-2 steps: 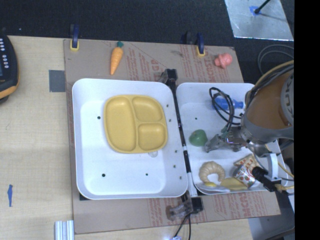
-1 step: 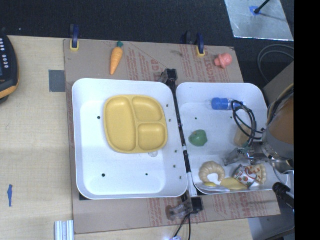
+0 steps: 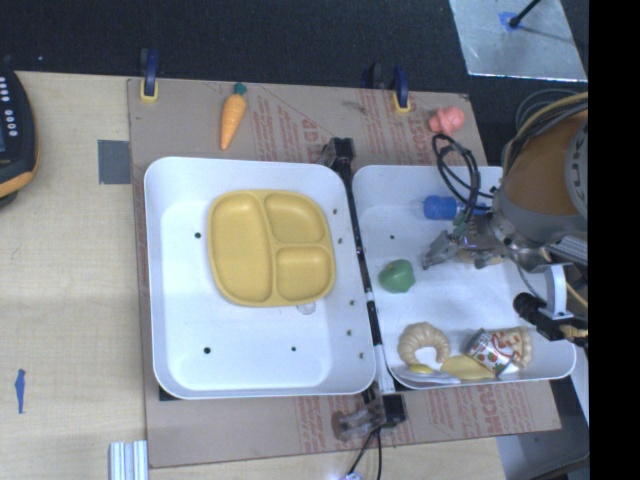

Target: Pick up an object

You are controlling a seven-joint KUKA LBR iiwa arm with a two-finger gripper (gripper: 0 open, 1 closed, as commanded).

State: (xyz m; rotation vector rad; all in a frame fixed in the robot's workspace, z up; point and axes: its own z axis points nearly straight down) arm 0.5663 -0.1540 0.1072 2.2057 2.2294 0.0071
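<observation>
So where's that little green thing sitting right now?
The green object lies in the right-hand bin, near its left wall, just left of the gripper and above the croissant.

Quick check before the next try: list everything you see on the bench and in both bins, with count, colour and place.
Divided plate: 1, yellow, in left bin.
Bins: 2, white, side by side.
Green ball: 1, green, right bin, middle left.
Blue piece: 1, blue, right bin, top.
Croissant: 1, tan, right bin, bottom.
Banana: 1, yellow, right bin, bottom edge.
Printed packet: 1, red-white, right bin, bottom right.
Toy carrot: 1, orange, above left bin.
Pink lump: 1, pink, above right bin.
Gripper: 1, grey, over right bin.
</observation>
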